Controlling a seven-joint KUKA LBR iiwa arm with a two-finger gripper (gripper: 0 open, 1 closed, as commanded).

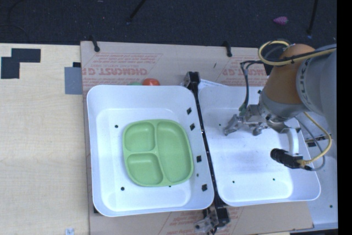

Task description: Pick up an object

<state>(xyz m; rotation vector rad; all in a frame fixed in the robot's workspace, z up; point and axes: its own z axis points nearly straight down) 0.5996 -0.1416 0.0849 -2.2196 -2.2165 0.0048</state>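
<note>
Object: light green plastic divided plate (158,152), three compartments, flat in left white bin (104,184).
Tool (242,125): over right white bin (258,184), fingers spread, grasping nothing.

divided plate (158,152) in left bin (104,113), pincer (242,124) over right bin (247,184)

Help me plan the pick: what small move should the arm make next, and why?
Probably shift the gripper left, across the divider toward the green divided plate in the left bin. The gripper sits low in the right bin, with no object visible near it; the plate looks like the only pickable thing.
</note>
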